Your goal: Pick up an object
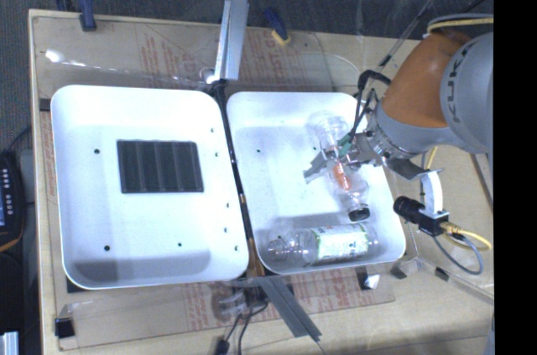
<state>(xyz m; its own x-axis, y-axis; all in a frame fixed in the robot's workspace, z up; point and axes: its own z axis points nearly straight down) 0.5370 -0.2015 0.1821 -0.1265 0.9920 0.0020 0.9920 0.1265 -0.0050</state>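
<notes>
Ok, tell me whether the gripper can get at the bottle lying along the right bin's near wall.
Probably yes: the bottle lies uncovered, and the gripper hovers just beyond it over another clear bottle.

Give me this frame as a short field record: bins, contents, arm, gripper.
left bin: holds a dark ribbed panel
right bin: holds two clear bottles
small bottle: orange inside, black cap toward the front
large bottle: on its side along the front wall, white label
arm: enters from the right
gripper: low over the small bottle, grip unclear
</notes>
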